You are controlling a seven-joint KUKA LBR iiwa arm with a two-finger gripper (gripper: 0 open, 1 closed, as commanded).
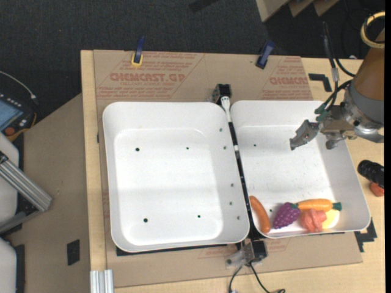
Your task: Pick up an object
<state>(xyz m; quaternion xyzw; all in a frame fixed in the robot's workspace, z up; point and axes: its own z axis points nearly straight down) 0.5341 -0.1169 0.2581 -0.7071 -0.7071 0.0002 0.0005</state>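
Here the claw [303, 136] hangs empty, fingers apart; the toys [297, 213] below it crowd together, so a grab may slip.

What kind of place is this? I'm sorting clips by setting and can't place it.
Probably a robotics lab test bench. Two white bins sit on a cardboard sheet held by clamps, a robot arm reaches over the right bin, and plastic toy food, such as purple grapes, lies inside.

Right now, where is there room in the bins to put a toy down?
The left bin is bare across its floor. In the right bin, the middle is free, between the gripper above and the toys below. The near edge is crowded: sausage, grapes, carrot.
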